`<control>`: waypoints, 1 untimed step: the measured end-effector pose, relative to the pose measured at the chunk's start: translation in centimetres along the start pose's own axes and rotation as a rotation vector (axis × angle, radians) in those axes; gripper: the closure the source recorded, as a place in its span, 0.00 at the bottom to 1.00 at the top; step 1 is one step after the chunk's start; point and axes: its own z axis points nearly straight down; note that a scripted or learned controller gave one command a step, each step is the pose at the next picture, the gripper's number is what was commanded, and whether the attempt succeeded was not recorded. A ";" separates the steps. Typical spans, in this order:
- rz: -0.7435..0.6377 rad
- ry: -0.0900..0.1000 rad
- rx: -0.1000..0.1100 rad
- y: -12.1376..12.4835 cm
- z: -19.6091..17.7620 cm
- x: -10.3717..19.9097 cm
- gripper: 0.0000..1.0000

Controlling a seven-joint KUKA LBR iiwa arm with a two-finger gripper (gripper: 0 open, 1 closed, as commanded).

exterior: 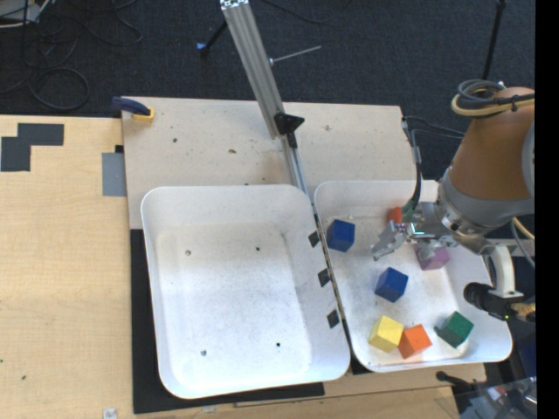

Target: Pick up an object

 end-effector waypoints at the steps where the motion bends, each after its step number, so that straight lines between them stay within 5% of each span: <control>1: 0.003 -0.001 -0.006 0.1 -0.2 -0.2 0.00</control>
